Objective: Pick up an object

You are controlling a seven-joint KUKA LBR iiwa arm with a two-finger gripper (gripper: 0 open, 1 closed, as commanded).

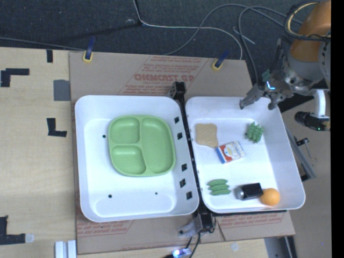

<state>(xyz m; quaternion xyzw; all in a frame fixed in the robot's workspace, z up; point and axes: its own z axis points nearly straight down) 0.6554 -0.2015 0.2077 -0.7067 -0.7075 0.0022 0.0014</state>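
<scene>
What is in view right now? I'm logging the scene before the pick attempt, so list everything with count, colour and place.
bins: two, white, side by side on the bench
divided plate: one, light green, in the left bin
bread slice: one, tan, right bin, upper left
small carton: one, white with red and blue, right bin, centre
leafy vegetable: one, green, right bin, upper right
pea pods: one bunch, green, right bin, lower left
black block: one, black, right bin, lower right
orange: one, orange, beside the black block
clamps: two, yellow and blue, on the cardboard's far edge
gripper: one, grey, open, above the right bin's far rim
</scene>
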